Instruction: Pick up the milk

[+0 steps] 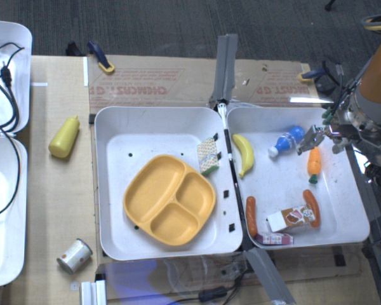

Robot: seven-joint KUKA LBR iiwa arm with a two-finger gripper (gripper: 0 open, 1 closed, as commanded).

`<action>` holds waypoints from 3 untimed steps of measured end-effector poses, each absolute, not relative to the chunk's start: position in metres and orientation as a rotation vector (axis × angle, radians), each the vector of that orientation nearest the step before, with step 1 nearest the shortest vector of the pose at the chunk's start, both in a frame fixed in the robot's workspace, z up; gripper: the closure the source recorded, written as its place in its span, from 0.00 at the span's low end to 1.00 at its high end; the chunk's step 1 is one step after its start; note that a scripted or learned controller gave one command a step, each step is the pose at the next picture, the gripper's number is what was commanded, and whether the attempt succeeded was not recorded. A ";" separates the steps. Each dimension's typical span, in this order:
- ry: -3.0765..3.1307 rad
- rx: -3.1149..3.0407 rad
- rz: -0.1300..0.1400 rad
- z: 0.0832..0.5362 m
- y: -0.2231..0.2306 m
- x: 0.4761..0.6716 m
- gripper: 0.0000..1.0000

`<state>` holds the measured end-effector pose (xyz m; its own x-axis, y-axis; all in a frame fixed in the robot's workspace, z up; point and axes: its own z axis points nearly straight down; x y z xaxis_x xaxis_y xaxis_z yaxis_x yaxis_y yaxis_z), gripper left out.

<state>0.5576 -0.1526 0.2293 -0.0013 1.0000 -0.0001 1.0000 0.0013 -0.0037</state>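
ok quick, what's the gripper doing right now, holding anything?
Gripper: jaws open, holding nothing, above the right bin beside the carrot.

Milk carton (293, 218) lying in right bin (355, 234) front; claw (322, 138) open above carrot (314, 162).

2 white bins (108, 189). 1 yellow plate (170, 199), 1 small packet (207, 154), 1 banana (244, 154), 1 blue bottle (286, 140), 1 carrot (314, 162), 2 sausages (250, 215), 1 milk carton (292, 218), 1 pink box (274, 238). Off the bins: 1 mustard bottle (64, 136), 1 can (73, 255), 2 clamps (100, 56).
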 end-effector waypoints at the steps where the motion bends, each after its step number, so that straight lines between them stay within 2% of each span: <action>1: -2.103 -2.333 0.004 0.273 -0.188 0.519 0.00; 2: -2.191 -2.247 0.004 0.195 -0.135 0.477 0.00; 3: -2.570 -1.803 0.001 0.090 -0.115 0.477 0.00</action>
